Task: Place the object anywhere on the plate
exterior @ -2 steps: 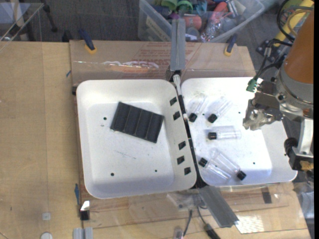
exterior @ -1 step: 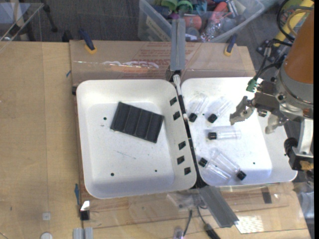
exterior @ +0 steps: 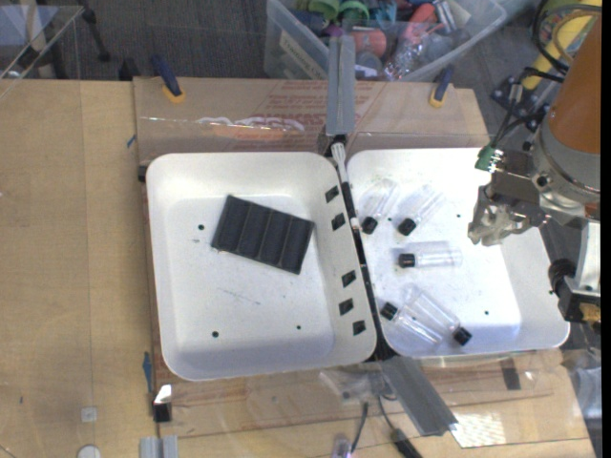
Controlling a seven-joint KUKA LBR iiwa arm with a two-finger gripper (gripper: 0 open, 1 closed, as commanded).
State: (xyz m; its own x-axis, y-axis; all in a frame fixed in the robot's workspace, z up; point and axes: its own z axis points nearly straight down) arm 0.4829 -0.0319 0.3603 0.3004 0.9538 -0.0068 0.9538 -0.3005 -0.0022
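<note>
My fingers (exterior: 490,225) hover over the right bin (exterior: 535,294); their spread I cannot tell. Clear vials (exterior: 431,257) lie scattered below: light, slick, brittle-looking, best gripped mid-barrel. The dark ridged plate (exterior: 263,234) waits in the left bin (exterior: 181,284).

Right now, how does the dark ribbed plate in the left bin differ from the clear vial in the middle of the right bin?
The dark ribbed plate is opaque, flat and rectangular; the clear vial is see-through and tube-shaped with a black cap. The plate is far larger than the vial. The plate lies slantwise in the left bin, and the vial lies nearly level in the right bin. Both rest on a bin floor, apart from the gripper.
</note>
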